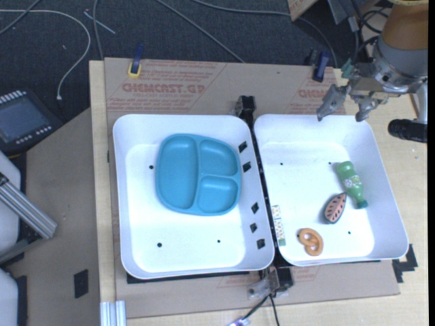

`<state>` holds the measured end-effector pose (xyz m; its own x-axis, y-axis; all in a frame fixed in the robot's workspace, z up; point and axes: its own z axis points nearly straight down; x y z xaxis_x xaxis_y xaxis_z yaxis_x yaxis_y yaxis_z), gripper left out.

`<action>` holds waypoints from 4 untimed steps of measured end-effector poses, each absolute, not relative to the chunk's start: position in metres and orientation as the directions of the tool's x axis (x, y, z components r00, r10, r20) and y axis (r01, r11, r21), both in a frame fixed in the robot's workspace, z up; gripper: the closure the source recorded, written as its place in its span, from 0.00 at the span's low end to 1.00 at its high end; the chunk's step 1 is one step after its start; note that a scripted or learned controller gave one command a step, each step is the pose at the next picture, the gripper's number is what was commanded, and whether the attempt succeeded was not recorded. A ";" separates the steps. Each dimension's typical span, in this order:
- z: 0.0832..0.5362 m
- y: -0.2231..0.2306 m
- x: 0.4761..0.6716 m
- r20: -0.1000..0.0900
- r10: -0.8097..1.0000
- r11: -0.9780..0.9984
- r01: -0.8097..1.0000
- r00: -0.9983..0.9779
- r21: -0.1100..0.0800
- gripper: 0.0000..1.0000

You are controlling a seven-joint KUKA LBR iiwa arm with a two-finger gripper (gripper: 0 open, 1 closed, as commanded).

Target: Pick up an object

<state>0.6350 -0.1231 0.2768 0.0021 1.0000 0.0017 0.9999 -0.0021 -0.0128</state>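
Your gripper [346,104] hangs over the far rim of the right bin [380,243], fingers spread apart with nothing between them. Down in that bin you've got three pickable things well clear of it: a green bottle [351,183] lying near the right wall, a brown leaf-shaped piece [334,208] just beside the bottle's lower end, and a pretzel [310,241] nearer the front rim. Over in the left bin [132,243] sits a blue divided plate [198,174].
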 end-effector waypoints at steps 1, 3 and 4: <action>0.284 -0.123 0.637 0.000 1.000 0.000 1.000 0.000 0.000 0.00; 0.195 -0.110 0.642 0.001 1.000 0.001 1.000 -0.001 -0.005 0.00; 0.148 -0.103 0.648 0.001 1.000 0.001 1.000 -0.001 -0.006 0.00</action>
